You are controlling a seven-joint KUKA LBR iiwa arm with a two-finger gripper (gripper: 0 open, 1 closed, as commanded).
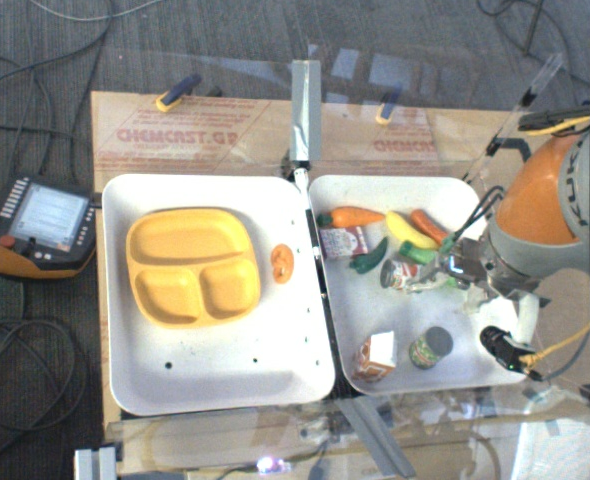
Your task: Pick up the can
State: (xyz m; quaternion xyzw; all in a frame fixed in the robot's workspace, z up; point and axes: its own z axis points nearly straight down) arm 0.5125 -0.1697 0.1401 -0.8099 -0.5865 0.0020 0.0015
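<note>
Upright can (431, 348) stood near front of rt bin (375, 393), beside small carton (376, 356). Gripper (453, 265) hung well behind it, by a can lying sideways (407, 274); finger state unclear.

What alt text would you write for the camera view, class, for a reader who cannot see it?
The gripper reaches from the right to a can lying on its side in the right bin, among toy vegetables, a small carton and an upright can. The left bin holds a yellow divided tray.
</note>
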